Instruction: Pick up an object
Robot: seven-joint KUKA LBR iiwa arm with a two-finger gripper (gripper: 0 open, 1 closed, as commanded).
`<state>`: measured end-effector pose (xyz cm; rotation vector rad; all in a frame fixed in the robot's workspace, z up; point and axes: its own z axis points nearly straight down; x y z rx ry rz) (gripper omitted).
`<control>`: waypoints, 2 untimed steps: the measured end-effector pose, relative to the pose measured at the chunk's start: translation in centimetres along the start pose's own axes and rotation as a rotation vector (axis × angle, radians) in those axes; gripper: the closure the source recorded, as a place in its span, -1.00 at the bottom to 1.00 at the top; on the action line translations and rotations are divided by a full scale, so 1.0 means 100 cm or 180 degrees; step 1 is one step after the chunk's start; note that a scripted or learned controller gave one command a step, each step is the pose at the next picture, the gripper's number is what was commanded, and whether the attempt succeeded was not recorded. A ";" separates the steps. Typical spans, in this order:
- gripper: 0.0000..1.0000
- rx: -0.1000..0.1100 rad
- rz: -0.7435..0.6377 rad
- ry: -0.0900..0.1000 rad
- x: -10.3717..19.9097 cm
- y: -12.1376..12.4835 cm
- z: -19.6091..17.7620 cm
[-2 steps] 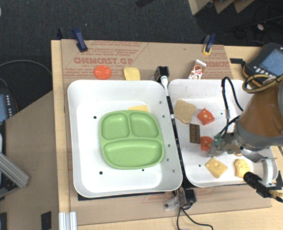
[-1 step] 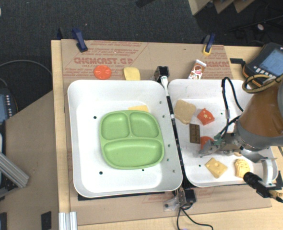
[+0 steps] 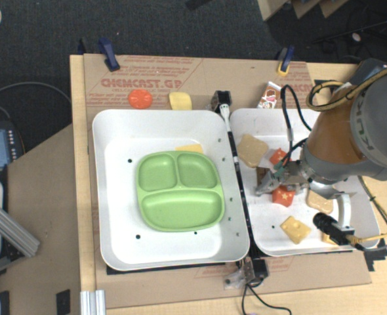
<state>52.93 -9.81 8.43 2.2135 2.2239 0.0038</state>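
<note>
- yellow wedge (image 3: 295, 230): lies on the floor of the right bin (image 3: 265, 238), on the near side of the gripper (image 3: 277, 178) and apart from it.
- red block (image 3: 283, 196): the likeliest pick target. it lies just beside the gripper on its near side, close under the wrist. it looks roughly cubic with no clear long axis, so the approach angle should matter little.
- tan piece (image 3: 319, 203): on the near side of the gripper, toward the arm, partly covered by the wrist.
- gripper: low over the right bin, in among the objects. whether it is spread or closed cannot be told, and nothing is seen held in it.
- brown piece (image 3: 264, 174): touching or just beside the gripper, on the side toward the left bin (image 3: 115, 176). which of the two cannot be told.
- small red piece (image 3: 279, 156): just beyond the gripper on its far side.
- tan slab (image 3: 251, 151): beyond the gripper, on the far side and toward the left bin.
- judgement: the coming move calls for a short shift toward the near side, to centre the gripper over the red block before it descends.
</note>
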 end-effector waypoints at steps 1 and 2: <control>1.00 0.0003 0.0012 -0.0002 -0.002 -0.002 -0.010; 1.00 -0.0031 -0.0017 0.0007 0.076 0.055 -0.107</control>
